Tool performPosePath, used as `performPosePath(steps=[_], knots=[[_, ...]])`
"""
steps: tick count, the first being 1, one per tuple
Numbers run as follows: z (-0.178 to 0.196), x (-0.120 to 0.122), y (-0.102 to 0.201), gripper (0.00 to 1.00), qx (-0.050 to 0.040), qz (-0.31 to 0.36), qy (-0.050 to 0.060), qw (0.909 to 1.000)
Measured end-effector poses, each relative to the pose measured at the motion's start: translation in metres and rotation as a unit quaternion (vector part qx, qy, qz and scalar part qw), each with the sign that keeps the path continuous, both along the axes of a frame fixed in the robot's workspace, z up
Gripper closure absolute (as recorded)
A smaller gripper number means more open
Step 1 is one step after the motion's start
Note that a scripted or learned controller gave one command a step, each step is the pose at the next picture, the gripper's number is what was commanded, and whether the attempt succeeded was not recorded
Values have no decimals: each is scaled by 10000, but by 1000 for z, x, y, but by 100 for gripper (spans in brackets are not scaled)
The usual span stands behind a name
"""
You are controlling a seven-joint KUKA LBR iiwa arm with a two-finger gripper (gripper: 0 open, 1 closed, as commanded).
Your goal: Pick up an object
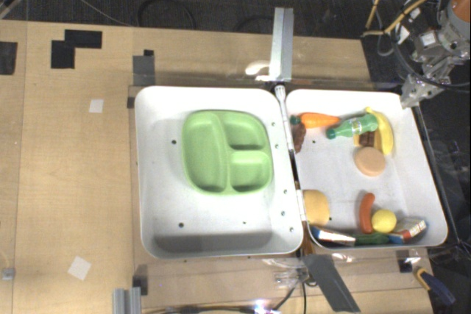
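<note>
Hanging at the upper right of the camera view, the end effector (413,90) sits over the far right corner of the right bin (425,158), above the rim and clear of everything inside. Whether it is spread wide or drawn narrow cannot be told from this angle; nothing is seen held in it. Yellow and black cables loop above the wrist.

The right bin carries the objects to pick from. Along its far wall lie an orange carrot (319,119), a green bottle (353,128) on its side, and a yellow banana (383,131) just beside the bottle's base. A dark brown piece (299,134) rests against the left wall near the carrot. A round tan disc (370,161) lies just below the banana. Nearer the front, a pale yellow rounded item (316,207) sits by the left wall, while a red sausage-shaped toy (366,208) and a yellow ball (383,220) lie together at the front right, with several small mixed items crowded along the front wall.

The left bin (158,158) holds a green divided tray (224,151), lying flat near its middle. Both bins sit side by side on the wooden surface (66,158).
</note>
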State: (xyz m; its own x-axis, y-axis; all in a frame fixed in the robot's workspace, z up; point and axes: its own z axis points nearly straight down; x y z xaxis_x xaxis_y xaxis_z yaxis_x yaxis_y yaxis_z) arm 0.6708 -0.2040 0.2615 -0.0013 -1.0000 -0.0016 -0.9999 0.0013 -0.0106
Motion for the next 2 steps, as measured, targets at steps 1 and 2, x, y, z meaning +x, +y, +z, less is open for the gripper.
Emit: performPosePath(steps=[1, 2], knots=[[-61, -87, -1, 100, -12, 1812, 36, 9834], [-2, -60, 8, 100, -24, 2602, 6, 9655]])
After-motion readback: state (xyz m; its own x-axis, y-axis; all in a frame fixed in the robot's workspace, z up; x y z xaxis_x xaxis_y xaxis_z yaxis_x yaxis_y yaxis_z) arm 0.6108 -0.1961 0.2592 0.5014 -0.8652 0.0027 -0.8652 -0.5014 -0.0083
